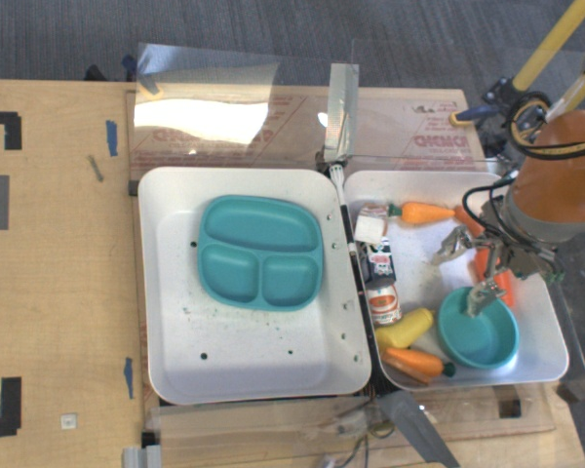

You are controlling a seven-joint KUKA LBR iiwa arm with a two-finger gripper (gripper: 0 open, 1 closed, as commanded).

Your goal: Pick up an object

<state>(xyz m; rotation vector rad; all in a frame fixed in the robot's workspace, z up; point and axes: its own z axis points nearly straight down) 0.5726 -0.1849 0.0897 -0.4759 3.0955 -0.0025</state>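
In the right bin (556, 344), the gripper (476, 269) hangs low over the clutter, its two metal fingers (452, 246) spread apart with nothing visibly caught between them. One finger points toward the bin's middle; the other reaches down to the rim of a teal bowl (478, 334) in the near right corner, though whether it touches is hard to tell. An orange piece (494, 271), perhaps a carrot, lies just under the wrist. Another carrot (427, 213) lies at the far side, a third (414, 362) at the near edge beside a yellow fruit (405, 328). A small bottle (380, 279) lies along the left wall. The left bin (166, 291) holds a teal divided plate (261, 252).
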